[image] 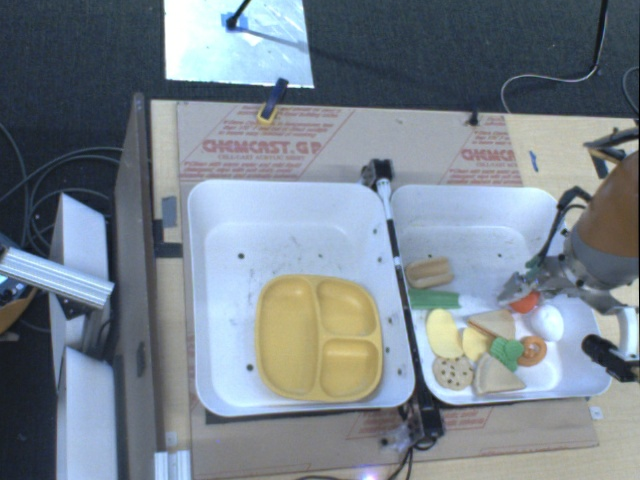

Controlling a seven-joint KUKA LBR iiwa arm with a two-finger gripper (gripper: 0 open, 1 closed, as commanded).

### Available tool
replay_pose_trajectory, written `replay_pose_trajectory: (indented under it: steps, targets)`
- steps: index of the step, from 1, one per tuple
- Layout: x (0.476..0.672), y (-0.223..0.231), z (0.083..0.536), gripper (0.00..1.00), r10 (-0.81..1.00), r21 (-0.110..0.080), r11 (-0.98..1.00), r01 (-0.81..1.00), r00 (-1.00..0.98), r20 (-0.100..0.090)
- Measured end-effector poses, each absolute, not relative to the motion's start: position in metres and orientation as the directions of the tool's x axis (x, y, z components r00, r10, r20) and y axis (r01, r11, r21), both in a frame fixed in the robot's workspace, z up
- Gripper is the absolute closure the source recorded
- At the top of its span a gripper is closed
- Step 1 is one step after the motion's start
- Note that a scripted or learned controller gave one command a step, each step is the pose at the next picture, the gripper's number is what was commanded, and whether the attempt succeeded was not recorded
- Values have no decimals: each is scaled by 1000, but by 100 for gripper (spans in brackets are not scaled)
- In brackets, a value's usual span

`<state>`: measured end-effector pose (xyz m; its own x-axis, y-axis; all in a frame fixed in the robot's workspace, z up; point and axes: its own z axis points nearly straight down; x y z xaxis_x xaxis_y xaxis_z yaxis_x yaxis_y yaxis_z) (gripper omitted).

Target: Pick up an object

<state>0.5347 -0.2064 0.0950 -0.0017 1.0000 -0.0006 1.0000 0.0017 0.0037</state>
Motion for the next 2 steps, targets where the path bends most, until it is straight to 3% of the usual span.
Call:
replay_pose_trajectory:
  steps: [1,2]
  targets:
    - [594,-134,111,100,1000,8,13,1000,-13,1]
    - [565,-46,201,100,1000,8,13,1000,-13,3]
